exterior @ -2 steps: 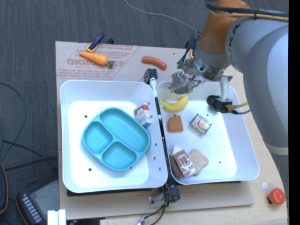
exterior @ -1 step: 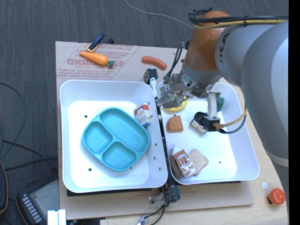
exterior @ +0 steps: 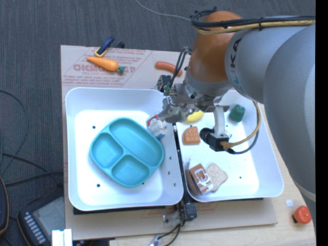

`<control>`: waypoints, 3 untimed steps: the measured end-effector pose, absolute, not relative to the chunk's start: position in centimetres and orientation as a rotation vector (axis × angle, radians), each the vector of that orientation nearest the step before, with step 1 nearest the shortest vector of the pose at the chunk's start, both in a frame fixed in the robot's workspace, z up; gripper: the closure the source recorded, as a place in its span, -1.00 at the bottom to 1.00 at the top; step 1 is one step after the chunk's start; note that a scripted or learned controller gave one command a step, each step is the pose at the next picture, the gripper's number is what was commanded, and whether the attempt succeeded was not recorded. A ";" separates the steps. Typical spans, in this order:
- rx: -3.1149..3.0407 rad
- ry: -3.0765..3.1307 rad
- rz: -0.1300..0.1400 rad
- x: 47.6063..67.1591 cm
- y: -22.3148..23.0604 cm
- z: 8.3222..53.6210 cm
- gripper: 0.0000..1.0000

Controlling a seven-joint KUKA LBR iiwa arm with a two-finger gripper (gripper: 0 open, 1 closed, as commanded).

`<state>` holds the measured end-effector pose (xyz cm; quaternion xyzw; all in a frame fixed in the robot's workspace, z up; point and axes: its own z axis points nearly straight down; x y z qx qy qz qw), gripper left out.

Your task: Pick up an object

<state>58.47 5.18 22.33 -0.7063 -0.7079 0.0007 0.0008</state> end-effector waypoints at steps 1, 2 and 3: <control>-2.219 -2.219 0.005 48.6 4.5 18.4 1.00; -2.223 -2.221 0.001 48.9 1.1 22.3 1.00; -2.218 -2.221 0.004 49.5 5.6 18.4 1.00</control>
